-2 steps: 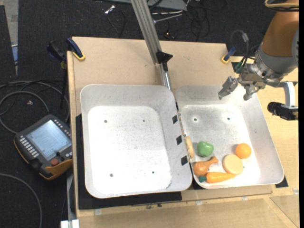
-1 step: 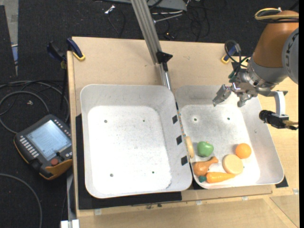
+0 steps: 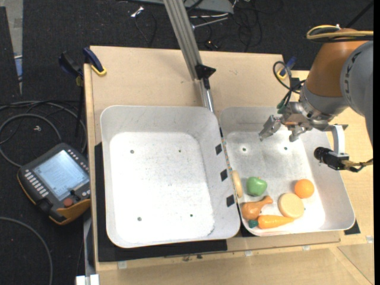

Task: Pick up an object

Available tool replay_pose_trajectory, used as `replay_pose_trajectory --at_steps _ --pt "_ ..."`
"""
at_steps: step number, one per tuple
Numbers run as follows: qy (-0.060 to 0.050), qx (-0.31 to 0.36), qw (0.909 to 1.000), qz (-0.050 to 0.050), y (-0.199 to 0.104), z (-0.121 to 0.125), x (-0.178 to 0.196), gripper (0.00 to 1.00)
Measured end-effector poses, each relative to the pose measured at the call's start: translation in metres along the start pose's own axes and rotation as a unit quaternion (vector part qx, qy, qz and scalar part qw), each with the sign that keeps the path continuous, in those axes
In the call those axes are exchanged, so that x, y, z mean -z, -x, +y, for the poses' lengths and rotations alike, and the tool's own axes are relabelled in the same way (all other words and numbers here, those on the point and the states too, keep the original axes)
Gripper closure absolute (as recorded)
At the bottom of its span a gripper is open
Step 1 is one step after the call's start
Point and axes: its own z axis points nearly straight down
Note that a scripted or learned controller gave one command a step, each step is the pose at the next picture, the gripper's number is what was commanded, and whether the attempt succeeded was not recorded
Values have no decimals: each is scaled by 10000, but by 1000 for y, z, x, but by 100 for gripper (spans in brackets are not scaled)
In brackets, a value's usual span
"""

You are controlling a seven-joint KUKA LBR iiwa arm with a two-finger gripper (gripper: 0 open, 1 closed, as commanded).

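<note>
The right bin (image 3: 332, 218) holds several toy foods near its front: a green pepper (image 3: 256, 186), an orange ball (image 3: 304, 188), a pale round slice (image 3: 291, 206), an orange carrot (image 3: 274, 221) and a tan drumstick-shaped piece (image 3: 255, 207). My gripper (image 3: 279, 130) hangs over the back part of this bin, well behind the foods. Its two fingers are spread apart with nothing between them.
The left bin (image 3: 113, 159) lies beside the right one, their rims meeting at the middle. A slanted metal pole (image 3: 184, 28) rises behind the bins. A teach pendant (image 3: 56, 183) sits on the floor at the left. Cables lie behind the wooden bench (image 3: 148, 76).
</note>
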Motion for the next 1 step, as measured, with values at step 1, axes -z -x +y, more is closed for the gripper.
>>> replay_pose_trajectory --at_steps 1 --pt "30 1 10000 -4 0 2 13 100"
